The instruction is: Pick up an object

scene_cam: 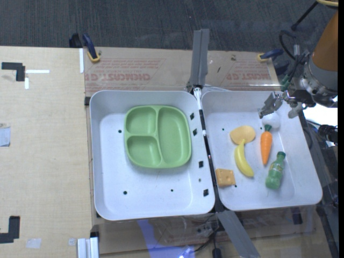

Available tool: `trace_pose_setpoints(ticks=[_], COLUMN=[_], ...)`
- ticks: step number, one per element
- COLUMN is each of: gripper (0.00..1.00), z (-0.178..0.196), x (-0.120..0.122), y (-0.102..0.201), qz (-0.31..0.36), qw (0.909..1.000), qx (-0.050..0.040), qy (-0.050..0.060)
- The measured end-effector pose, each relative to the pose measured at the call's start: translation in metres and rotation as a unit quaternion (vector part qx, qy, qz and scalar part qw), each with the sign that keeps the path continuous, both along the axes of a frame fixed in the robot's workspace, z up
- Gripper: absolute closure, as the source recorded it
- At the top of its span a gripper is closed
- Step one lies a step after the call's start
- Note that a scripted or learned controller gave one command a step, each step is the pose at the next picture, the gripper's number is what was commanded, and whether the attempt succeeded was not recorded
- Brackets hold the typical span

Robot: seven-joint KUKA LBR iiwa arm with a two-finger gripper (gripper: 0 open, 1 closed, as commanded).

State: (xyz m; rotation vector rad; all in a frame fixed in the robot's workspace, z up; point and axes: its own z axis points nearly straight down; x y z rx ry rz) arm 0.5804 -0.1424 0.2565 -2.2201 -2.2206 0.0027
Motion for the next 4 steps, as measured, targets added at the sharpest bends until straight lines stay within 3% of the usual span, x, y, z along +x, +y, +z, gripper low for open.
trace_pose_setpoints(ticks=[1, 2, 3, 4], gripper=[0.00, 0.00, 0.00, 1.00], z=[-0.165, -0.136, -0.161, -0.153], x=[-0.031, -0.036, -0.058, -0.058], y=[0.022, 0.001, 0.030, 0.029], qz=[0.028, -0.011, 0.000, -0.002], qw=[0.9996, 0.9999, 1.0000, 1.0000], qx=[0.0000, -0.0001, 0.0002, 0.0003], qy=[-0.001, -0.001, 0.000, 0.001])
